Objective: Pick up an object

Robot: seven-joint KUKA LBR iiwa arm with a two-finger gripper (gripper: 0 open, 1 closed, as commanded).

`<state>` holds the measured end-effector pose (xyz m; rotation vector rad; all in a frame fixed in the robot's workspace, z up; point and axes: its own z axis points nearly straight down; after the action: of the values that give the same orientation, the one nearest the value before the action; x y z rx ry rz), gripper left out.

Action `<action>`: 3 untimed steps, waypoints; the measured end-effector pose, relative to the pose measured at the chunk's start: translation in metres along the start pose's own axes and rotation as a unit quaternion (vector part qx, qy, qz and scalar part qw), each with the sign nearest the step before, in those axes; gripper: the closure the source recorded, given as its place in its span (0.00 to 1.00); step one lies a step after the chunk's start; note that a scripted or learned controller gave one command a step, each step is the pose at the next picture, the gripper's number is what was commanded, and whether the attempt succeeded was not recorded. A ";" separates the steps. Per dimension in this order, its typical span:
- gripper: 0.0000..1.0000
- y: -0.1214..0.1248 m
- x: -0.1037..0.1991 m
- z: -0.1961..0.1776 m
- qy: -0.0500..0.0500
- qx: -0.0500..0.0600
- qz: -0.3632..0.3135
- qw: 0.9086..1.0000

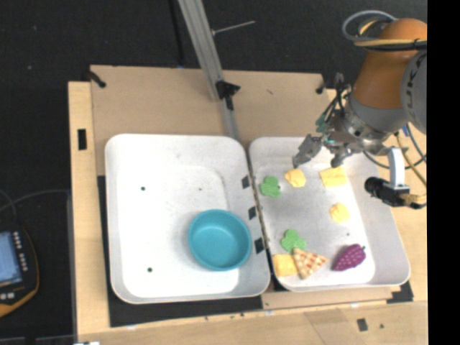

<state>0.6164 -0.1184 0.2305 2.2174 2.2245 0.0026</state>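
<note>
Grey two-finger gripper (322, 148) is hovering over the right white bin's (381, 225) far end, fingers spreading apart and gripping nothing; the small yellow toy piece (295, 177) is lying just below it, so the pick is not yet made

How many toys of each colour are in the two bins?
Yellow: 4, at
Green: 2, at
Purple: 1, the grapes
Orange and yellow: 1, the pizza slice
Blue: 1, the bowl
Total: 9
</note>
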 end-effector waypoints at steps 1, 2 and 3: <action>0.00 0.000 0.000 0.000 0.000 0.000 0.000 1.000; 0.00 -0.004 -0.008 0.057 -0.001 0.001 0.002 1.000; 0.00 -0.010 -0.010 0.101 -0.002 0.002 0.002 1.000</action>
<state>0.6064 -0.1289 0.1298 2.2231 2.2199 -0.0056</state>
